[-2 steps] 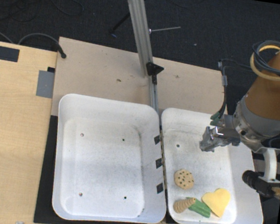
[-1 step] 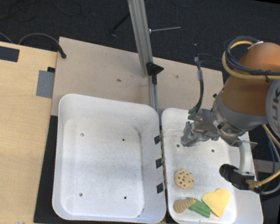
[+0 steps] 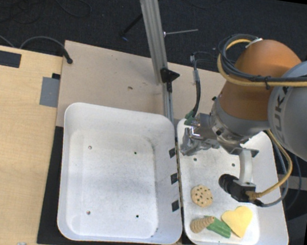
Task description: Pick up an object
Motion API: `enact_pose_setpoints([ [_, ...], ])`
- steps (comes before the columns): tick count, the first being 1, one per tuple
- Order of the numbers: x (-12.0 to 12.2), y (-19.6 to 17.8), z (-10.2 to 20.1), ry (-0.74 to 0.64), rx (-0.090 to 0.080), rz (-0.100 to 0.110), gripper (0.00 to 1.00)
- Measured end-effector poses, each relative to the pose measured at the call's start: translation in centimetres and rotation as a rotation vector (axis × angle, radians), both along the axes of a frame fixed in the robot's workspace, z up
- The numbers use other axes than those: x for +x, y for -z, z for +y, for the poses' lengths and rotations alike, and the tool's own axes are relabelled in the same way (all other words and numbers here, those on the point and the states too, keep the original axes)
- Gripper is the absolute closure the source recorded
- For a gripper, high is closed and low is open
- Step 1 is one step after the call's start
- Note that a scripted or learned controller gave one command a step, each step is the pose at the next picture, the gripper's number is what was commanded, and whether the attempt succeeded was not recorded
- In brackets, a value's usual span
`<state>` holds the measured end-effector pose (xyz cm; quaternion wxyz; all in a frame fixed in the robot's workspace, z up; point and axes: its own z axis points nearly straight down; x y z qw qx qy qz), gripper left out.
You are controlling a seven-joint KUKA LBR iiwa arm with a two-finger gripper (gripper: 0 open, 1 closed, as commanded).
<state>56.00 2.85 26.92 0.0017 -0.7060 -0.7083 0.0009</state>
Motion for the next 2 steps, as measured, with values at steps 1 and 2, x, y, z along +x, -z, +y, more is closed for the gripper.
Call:
enact_pose_setpoints([
  [1, 1.58, 1.16, 4.63, 0.000, -0.001, 0.000, 1.00],
  [2, 1.52, 1.09, 4.48, 0.001, -0.002, 0.000, 0.00],
])
